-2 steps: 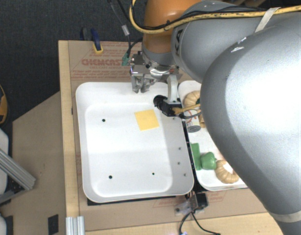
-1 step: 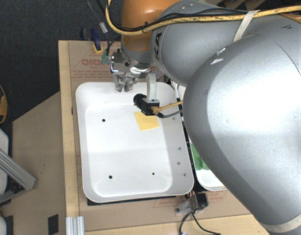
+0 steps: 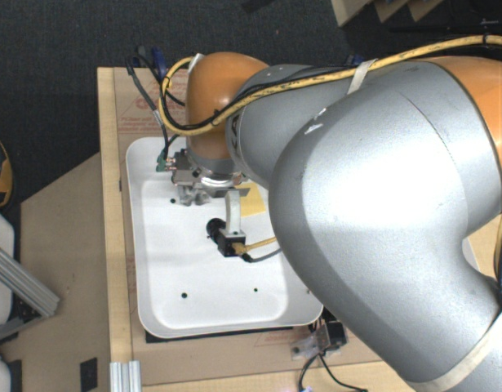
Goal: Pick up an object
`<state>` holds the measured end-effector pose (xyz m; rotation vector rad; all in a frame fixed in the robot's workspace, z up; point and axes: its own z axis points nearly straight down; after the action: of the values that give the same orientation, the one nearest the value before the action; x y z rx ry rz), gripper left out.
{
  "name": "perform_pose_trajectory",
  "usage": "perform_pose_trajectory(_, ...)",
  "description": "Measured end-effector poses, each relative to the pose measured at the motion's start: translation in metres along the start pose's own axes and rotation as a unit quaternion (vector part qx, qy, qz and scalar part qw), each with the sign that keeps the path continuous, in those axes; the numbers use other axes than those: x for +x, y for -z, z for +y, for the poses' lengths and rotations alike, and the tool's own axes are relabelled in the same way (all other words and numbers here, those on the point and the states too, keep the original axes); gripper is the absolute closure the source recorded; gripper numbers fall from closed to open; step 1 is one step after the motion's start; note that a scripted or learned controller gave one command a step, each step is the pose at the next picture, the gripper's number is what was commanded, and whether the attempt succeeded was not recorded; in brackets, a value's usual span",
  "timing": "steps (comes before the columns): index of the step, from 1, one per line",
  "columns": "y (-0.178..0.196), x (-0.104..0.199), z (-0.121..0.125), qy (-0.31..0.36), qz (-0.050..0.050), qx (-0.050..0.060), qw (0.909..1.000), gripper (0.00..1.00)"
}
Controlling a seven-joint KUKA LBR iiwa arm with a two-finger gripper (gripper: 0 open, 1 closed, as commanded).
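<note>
Bench-top white bin [image 3: 153, 300]: gripper [image 3: 188, 196] sat low at its far end. We couldn't tell its opening, and nothing was visibly held. Yellow flat piece [image 3: 252, 205] lay mid-bin, partly hidden; we risked closing on bare floor.

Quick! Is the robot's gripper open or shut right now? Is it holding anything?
Gripper: cannot be told, since the wrist hides it from above; it is down at the white bin.
</note>
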<state>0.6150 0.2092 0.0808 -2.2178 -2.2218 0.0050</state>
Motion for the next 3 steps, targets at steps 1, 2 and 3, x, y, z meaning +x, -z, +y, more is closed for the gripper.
perform_pose_trajectory(1,0.071,0.017,0.054,0.001,0.002,-0.007,1.0,1.0)
perform_pose_trajectory(2,0.001,0.0,-0.004,-0.002,0.0,0.001,1.0,1.0)
perform_pose_trajectory(3,0.074,0.016,0.023,0.0,0.002,-0.006,1.0,1.0)
